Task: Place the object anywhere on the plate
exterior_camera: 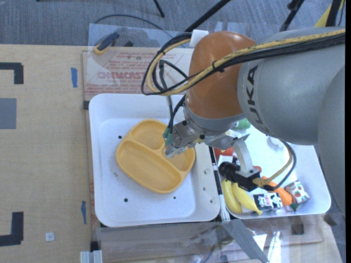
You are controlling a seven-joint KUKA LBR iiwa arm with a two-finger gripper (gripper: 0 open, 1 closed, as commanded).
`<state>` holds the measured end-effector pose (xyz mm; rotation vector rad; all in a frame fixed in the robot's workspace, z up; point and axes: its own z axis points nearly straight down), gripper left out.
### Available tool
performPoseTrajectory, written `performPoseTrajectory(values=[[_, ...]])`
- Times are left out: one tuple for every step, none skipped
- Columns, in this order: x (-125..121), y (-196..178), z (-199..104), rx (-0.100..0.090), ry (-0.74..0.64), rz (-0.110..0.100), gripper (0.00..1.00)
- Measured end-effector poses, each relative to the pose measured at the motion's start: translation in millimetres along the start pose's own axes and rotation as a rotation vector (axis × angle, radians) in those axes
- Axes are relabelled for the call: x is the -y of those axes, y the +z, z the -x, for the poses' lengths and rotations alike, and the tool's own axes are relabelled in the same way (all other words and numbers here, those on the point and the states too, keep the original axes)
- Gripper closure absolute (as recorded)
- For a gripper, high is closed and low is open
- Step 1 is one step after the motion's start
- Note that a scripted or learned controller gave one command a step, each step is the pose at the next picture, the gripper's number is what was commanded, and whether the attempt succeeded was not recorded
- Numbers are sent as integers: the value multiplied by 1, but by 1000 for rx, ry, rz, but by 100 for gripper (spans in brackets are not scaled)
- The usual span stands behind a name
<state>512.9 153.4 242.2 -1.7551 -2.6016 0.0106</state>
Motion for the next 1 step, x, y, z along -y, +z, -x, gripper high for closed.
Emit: performPoseTrajectory(values=[[0,0,0,0,0,0,0]])
